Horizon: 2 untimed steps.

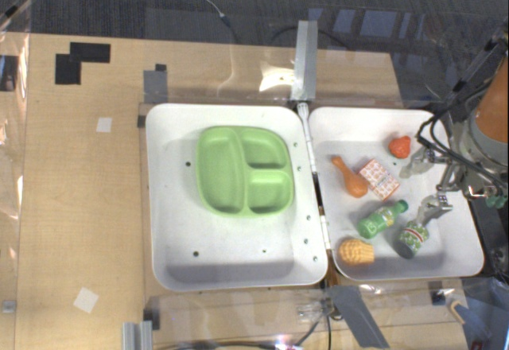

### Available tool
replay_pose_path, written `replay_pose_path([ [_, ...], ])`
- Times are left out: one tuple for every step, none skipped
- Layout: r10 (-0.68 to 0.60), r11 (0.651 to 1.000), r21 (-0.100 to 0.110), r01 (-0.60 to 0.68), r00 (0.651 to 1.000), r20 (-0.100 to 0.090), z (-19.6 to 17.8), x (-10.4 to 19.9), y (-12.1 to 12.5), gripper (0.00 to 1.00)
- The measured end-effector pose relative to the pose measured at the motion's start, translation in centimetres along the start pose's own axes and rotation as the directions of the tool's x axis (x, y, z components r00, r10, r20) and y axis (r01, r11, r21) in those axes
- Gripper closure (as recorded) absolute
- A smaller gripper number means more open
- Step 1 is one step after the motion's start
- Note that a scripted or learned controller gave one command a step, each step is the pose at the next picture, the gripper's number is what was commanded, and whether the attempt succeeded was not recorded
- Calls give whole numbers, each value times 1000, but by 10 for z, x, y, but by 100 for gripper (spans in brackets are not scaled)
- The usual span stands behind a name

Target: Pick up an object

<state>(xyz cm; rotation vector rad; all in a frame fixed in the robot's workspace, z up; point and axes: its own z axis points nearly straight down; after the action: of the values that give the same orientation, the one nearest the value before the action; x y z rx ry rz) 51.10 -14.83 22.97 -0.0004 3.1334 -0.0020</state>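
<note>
The hand (432, 211) hangs low over the right bin (469, 265), near that bin's right wall, with the grey arm and its orange band (495, 114) entering from the right. Whether its two fingers stand apart or together cannot be told; nothing is seen held between them.

Nearest object: a small green-and-white can (413, 239), lying just below the hand, to its lower left, apparently touching or almost touching the fingertips. It rests tilted, top end toward the hand. This is judged the likeliest pick target, since it calls for only a short descent.

Next outward: a green bottle (381, 219) lies just left of the hand, beside the can. Its long axis runs on a diagonal, cap end up and toward the hand. A grasp here would probably need the fingers set across that axis.

Farther left: a pink checkered block (378, 178), then an orange drumstick-shaped toy (349, 177). A yellow corn piece (356, 251) lies to the lower left. A red-orange toy (400, 146) sits above the hand, near the upper wall.

Farthest: the green divided tray (243, 170) in the left bin (171, 261), well apart from the hand, across the divider on the desk (71, 205).
</note>
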Motion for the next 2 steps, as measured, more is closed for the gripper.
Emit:
replay_pose_path([
  [191,982,0,-191,982,3,118,-55,-3,0],
  [693,721,-3,-693,721,4,142,-98,7,0],
])
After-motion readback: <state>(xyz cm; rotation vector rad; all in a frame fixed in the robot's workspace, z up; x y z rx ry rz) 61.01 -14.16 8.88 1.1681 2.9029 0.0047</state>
